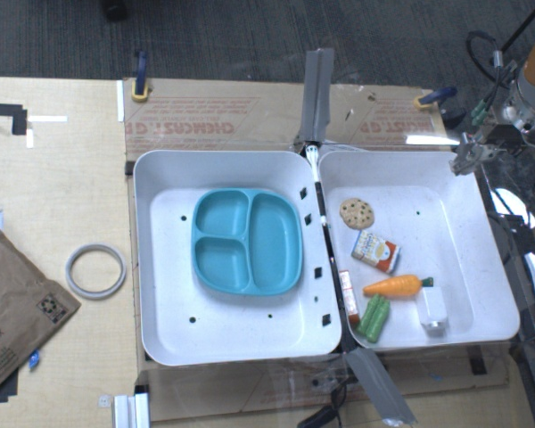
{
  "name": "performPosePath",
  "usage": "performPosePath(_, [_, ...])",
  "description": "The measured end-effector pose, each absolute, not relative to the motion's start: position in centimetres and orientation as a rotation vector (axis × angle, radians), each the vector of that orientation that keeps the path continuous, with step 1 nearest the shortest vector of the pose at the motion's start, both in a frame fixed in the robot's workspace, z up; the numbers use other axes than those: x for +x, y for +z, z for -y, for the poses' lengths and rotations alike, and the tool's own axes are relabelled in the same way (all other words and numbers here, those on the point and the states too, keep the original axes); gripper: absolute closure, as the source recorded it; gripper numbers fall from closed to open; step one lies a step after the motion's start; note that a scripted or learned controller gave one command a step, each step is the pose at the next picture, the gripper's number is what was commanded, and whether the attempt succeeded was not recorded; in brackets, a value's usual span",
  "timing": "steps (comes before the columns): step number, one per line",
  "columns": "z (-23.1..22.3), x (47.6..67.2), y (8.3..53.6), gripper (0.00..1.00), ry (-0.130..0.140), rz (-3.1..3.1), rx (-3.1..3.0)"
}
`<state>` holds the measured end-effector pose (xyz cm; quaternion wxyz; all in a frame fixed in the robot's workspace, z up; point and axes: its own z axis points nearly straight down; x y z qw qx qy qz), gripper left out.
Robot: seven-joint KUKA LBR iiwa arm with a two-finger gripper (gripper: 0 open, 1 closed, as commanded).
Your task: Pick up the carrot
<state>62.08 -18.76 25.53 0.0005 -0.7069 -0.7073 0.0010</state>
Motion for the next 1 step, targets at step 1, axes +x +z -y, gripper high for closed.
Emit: performPosePath(1, [14.99,55.87,19.47,0.00,0.004,2.100,-2.333])
